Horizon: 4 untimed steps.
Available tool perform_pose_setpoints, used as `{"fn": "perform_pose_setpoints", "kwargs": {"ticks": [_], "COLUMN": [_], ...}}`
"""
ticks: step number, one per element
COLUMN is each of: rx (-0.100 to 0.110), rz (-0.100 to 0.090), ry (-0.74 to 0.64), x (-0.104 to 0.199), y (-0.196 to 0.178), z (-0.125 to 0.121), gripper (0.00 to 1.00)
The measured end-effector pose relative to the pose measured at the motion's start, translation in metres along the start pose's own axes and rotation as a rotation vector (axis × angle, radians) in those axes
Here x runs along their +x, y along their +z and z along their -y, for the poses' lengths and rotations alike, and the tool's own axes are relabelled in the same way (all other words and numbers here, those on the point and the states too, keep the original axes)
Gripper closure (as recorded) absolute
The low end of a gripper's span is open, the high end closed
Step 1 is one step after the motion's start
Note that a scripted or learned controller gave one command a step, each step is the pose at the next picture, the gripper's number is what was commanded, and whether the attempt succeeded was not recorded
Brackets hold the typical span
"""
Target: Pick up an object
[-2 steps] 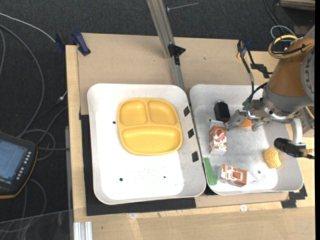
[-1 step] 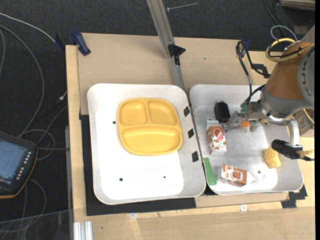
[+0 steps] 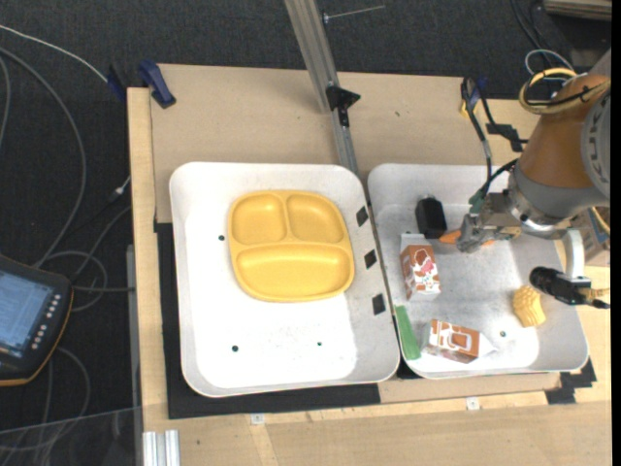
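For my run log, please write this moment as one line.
gripper: over right bin, near black block | carton: apart from gripper | yellow plate: in left bin

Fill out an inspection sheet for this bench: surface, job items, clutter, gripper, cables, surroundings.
Surface: wooden bench bearing a left bin and a right bin, side by side.
Job's things: in the right bin, a middle carton, a front carton, a green stick by its left wall, a yellow corn-like piece and a small black object.
Clutter: yellow divided plate in the left bin.
Gripper: gripper over the right bin, beside the black object.
Cables: dark cables on the floor, left of the bench.
Surroundings: teach pendant at left; aluminium post behind the bins.
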<state>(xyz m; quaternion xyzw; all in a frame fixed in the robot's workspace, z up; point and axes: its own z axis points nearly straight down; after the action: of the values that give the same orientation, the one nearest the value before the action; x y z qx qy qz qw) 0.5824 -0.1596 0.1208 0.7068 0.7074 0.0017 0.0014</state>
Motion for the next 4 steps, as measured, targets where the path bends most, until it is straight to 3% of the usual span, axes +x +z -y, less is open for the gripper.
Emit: {"fn": "perform_pose_setpoints", "kwargs": {"ticks": [3,4], "rx": [-0.002,0.006], "rz": [0.002,-0.002], "ry": [-0.001,-0.005], "x": [-0.005,0.043], "y": [-0.125,-0.115], "z": [-0.003,-0.011], "gripper": [1.00,1.00]}}
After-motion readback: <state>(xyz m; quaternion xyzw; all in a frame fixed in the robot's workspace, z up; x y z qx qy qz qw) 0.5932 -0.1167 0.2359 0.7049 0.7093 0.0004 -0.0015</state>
